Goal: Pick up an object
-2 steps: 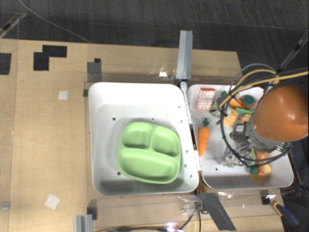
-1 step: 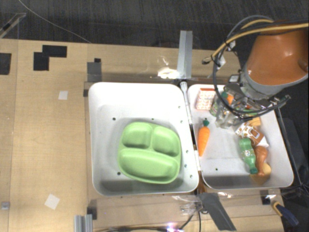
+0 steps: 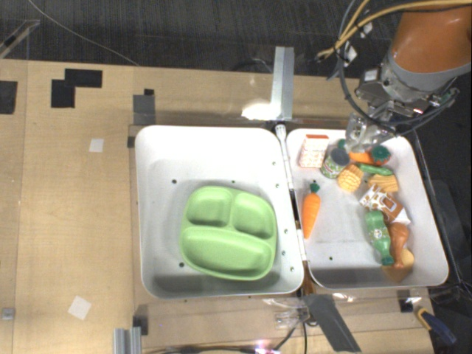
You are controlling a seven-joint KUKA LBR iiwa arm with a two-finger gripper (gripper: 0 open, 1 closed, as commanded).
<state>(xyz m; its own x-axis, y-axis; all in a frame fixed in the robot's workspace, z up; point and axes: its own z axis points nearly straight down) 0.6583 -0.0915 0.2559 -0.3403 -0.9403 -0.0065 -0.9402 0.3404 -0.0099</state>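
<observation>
White bins: two shallow bins side by side on the wooden surface point(image 3: 66, 220); left bin point(image 3: 155, 168), right bin point(image 3: 431, 249).
Camera view, arm: grey arm point(image 3: 417, 80) with an orange band point(image 3: 431, 24), entering from the right, above the far edge of the right bin.
Pincer: pincer point(image 3: 363, 135) pointed down over the far end of the right bin, just above the toy cluster; finger state cannot be told, and no object is visibly gripped.
Cables: yellow and dark cables point(image 3: 361, 9) looped beside the arm.
Left bin contents: green tray point(image 3: 228, 231) with three compartments, lying flat near the bin's middle.
Right bin, far end: white card point(image 3: 313, 151) with red print against the far left corner; can point(image 3: 335, 161) just beside it; corn point(image 3: 349, 176) touching the can; orange piece point(image 3: 361, 156) and green piece point(image 3: 380, 153) directly below the pincer.
Right bin, left side: carrot point(image 3: 311, 209), green top pointing away, lying near the wall shared with the left bin, apart from the cluster.
Right bin, right side: brown-and-white packet point(image 3: 379, 199); green bottle point(image 3: 377, 234) lying flat beside a tan pear-shaped piece point(image 3: 400, 242), both near the right wall.
Divider: grey metal post point(image 3: 283, 83) standing behind the junction of the two bins.
</observation>
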